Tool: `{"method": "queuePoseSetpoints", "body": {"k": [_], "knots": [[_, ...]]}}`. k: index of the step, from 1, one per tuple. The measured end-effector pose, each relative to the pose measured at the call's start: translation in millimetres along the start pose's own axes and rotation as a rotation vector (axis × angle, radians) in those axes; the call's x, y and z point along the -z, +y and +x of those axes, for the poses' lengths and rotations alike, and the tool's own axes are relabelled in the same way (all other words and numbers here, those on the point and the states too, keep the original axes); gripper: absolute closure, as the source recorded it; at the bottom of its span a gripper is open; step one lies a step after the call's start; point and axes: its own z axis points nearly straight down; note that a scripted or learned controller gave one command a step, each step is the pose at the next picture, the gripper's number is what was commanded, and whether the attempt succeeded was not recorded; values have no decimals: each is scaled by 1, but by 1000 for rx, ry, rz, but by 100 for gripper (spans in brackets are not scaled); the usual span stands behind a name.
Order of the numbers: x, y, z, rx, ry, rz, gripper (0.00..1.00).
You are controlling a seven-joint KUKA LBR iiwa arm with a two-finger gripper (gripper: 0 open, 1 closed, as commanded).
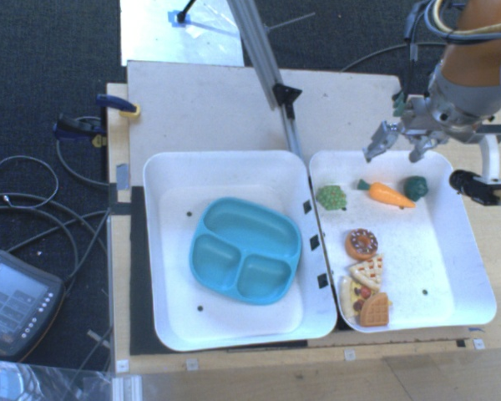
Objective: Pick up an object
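My gripper (398, 146) hangs above the back edge of the right bin (451, 249), fingers spread apart with nothing between them. Just in front of it lie an orange carrot (387, 194) and a dark green piece (415, 187). A green broccoli (332, 196) sits by the bin's left wall. Further forward are a chocolate doughnut (361, 242), a pizza slice (367, 271) and a waffle (373, 309) in the front left corner.
The left bin (171, 249) holds a blue divided plate (245, 250). A slanted metal pole (263, 57) crosses the back of the bench and ends near the bins' divide. Cables and a pendant (17, 303) lie on the floor at left.
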Motion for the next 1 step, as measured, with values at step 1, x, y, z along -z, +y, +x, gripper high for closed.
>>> {"method": "queuePoseSetpoints", "body": {"k": [1], "knots": [[0,0,0,-1,0,0,0]]}}
